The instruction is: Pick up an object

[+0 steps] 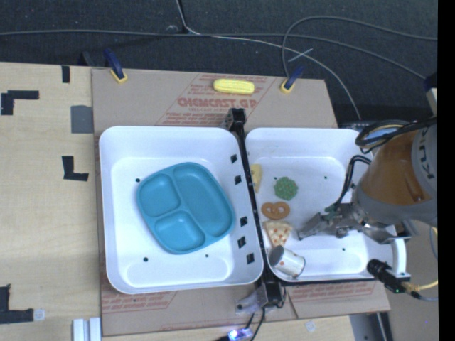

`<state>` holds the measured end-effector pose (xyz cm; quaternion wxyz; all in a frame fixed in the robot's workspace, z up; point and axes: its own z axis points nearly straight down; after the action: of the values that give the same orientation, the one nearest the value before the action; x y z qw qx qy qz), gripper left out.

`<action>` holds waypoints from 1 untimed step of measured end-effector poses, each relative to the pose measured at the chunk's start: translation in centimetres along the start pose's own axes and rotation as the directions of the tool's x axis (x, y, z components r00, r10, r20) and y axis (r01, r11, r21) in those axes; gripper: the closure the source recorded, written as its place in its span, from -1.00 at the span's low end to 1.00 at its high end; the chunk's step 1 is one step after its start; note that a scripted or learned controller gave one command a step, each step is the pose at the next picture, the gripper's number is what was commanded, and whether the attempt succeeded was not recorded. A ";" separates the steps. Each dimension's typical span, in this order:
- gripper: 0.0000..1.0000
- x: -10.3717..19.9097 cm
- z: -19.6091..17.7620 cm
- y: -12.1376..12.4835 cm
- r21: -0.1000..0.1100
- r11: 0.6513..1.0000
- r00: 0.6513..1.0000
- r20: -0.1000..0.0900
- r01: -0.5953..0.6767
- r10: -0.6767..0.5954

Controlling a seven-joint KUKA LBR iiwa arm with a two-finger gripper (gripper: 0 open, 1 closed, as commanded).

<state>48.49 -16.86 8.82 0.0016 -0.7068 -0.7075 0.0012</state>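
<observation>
The right bin [323, 146] holds a green broccoli-like piece [286, 187], a brown pretzel [276, 209], a pale yellow piece [255, 175] by the divider, a pizza-slice toy [278, 232] and a white cup [286, 261] lying on its side at the front. My gripper [310, 229] hangs low over the bin floor, right of the pretzel and pizza slice, pointing left toward them. I see nothing between its fingers. The arm's orange band [391, 169] is above it to the right.
In the left bin [117, 148] lies a blue three-compartment plate [186, 206]. A yellow corn-like toy [233, 86] rests on the cardboard behind the bins. Cables run across the dark floor at the back. Clamps hold the cardboard corners.
</observation>
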 end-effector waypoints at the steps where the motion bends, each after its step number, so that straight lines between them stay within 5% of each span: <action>1: 1.00 0.0 -1.3 0.1 -0.002 1.000 1.000 0.000 0.000 0.000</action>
<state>48.55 -16.87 10.08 0.0009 -0.7068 -0.7074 0.0006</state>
